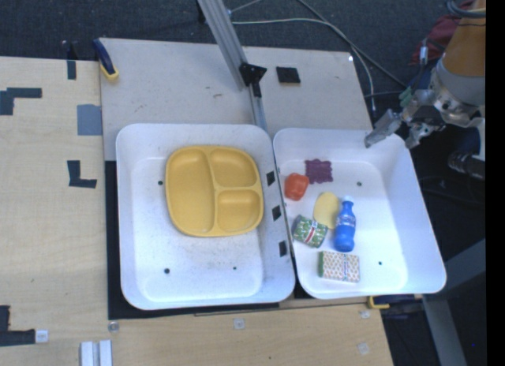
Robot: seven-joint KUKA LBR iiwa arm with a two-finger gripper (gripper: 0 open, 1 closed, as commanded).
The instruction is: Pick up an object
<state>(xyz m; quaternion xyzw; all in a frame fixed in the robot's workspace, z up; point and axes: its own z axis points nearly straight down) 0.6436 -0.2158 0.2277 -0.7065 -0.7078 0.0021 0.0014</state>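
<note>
While no label reads, blue bottle (345,227) upright

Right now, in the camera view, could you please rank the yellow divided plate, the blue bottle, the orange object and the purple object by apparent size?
1. Yellow divided plate, by far the largest.
2. Blue bottle.
3. Purple object and orange object look about alike, so I won't rank them.
</note>
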